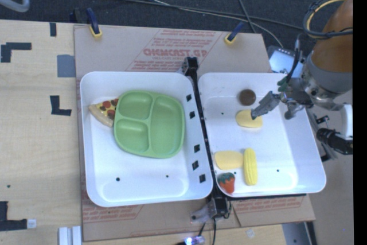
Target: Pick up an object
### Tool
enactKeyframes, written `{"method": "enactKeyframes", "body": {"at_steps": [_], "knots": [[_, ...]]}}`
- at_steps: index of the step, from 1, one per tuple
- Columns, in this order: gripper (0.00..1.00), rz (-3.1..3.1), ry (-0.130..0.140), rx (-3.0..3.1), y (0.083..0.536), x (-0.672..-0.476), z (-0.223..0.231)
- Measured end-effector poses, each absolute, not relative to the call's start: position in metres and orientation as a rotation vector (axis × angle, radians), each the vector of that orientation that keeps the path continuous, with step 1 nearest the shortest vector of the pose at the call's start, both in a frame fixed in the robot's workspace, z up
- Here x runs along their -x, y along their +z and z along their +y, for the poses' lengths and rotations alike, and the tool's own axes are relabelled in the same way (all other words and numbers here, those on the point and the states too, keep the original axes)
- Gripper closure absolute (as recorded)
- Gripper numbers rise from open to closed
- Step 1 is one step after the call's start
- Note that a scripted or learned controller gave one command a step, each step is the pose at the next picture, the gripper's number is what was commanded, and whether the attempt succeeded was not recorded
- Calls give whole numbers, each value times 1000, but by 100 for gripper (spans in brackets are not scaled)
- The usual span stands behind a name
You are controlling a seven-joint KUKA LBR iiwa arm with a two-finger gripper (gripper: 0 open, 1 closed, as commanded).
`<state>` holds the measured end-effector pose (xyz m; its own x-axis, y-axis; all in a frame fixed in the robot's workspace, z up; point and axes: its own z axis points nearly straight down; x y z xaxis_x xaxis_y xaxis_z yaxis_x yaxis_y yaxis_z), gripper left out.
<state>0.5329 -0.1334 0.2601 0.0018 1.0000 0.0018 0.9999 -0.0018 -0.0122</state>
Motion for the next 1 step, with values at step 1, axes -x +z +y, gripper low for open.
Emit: {"method": "enactKeyframes", "body": {"at_steps": [1], "knots": [[0, -2222, 1, 2219, 266, -535, -133]]}}
